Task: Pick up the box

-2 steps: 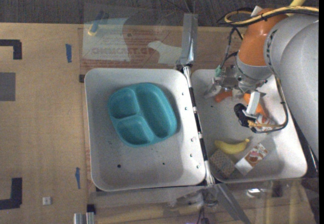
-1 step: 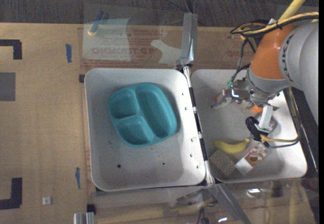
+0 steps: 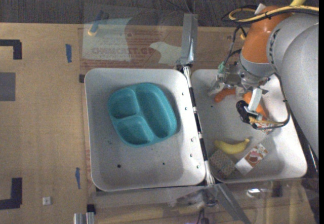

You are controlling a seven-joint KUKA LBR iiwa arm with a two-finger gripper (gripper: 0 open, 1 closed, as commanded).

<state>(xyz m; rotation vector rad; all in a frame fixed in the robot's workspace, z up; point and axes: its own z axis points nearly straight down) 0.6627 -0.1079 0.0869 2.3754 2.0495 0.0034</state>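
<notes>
The box (image 3: 254, 156) is a small white carton with a red and brown print. It lies flat near the front of the right bin (image 3: 291, 164), just right of a banana. My gripper (image 3: 223, 84) hangs low over the far left part of that bin, well behind the box and apart from it. An orange carrot-like piece (image 3: 223, 96) lies right under the gripper. The grey arm with its orange band (image 3: 258, 40) reaches in from the upper right and hides the bin's far right corner.
A yellow banana (image 3: 232, 146) and a brown textured block (image 3: 223, 163) lie left of the box. A second orange item (image 3: 257, 108) sits beside black cabling mid-bin. The left bin (image 3: 96, 162) holds a teal divided plate (image 3: 143, 114). A metal divider (image 3: 195, 116) separates the bins.
</notes>
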